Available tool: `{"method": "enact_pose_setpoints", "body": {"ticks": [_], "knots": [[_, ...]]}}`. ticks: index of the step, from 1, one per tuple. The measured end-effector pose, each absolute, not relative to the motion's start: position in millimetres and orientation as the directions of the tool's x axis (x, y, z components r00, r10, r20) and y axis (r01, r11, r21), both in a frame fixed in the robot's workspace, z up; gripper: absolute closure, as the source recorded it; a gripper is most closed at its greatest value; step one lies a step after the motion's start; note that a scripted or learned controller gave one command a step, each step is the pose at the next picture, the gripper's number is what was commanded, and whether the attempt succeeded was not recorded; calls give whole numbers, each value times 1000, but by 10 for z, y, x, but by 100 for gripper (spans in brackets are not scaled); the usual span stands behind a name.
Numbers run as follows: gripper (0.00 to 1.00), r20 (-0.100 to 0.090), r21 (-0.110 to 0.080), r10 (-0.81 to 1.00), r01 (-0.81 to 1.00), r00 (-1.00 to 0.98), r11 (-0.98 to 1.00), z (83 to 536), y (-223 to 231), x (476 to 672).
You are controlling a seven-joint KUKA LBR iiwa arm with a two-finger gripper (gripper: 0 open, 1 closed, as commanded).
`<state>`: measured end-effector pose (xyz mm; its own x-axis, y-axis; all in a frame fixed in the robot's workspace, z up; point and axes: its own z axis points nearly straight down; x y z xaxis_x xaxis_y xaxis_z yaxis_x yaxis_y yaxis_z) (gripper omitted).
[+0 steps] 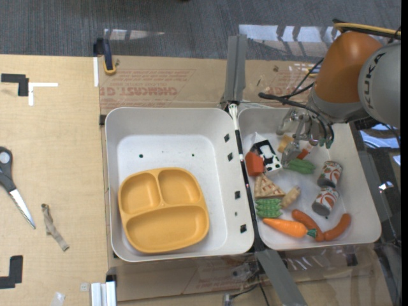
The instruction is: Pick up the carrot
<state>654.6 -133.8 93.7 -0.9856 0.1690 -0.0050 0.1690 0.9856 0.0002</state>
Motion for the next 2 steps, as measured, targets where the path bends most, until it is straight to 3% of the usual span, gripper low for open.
{"method": "enact_pose_setpoints", "body": {"ticks": [1,2], "knots": [[100,-12,0,166,166,-986,986,1054,-1329,6569],[100,-8,0,155,155,-988,988,1525,-915,6564]]}}
